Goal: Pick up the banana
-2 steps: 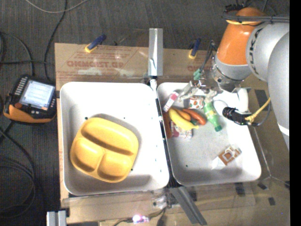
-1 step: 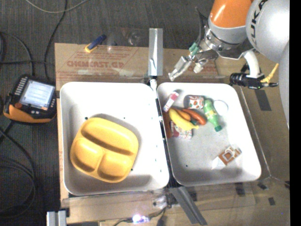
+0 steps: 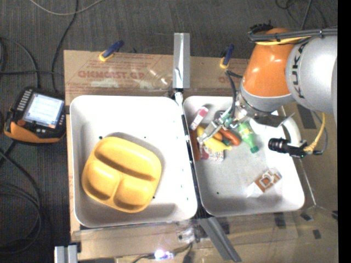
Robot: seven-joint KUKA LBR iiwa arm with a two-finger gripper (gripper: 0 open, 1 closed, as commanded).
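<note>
The banana (image 3: pixel 218 144) shows as yellow patches in a pile of small items at the back left of the right bin (image 3: pixel 285 201), mostly covered by the gripper and the other items. My gripper (image 3: pixel 216 129) reaches down and left from the orange-banded wrist (image 3: pixel 269 70) and sits right over this pile, at or just above the banana. Whether anything is in its grasp is hidden by the clutter.
Around the banana lie an orange-red stick-shaped item (image 3: pixel 231 138), a green bottle (image 3: pixel 250 139), a white and pink bottle (image 3: pixel 199 116) and a red-white packet (image 3: pixel 213 155). A small brown box (image 3: pixel 267 180) lies nearer the front. A yellow divided plate (image 3: pixel 123 172) lies in the left bin (image 3: pixel 82 114).
</note>
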